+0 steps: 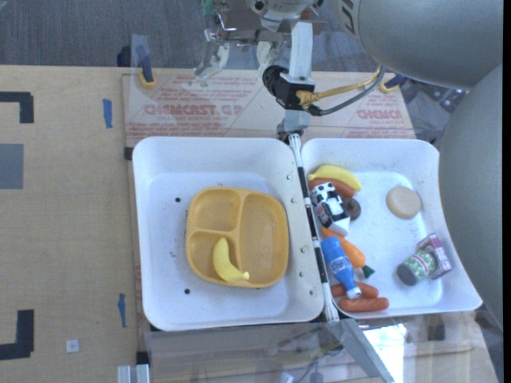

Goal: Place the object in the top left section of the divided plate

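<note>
A yellow divided plate [259, 231] lies in the left bin [156, 214]. A small yellow banana [227, 265] rests in the plate's lower left section; the top left section holds nothing. My gripper [236, 56] hangs high beyond the far rim of the left bin, over the cardboard sheet, well away from the plate. It is open, and nothing shows between its fingers [207, 64].
The right bin [427, 166] holds a second banana [335, 175], a black-and-white toy [326, 204], a blue bottle [338, 266], orange sausages [364, 298], a beige round piece [404, 203] and a small can [423, 262]. The grey arm looms over the upper right.
</note>
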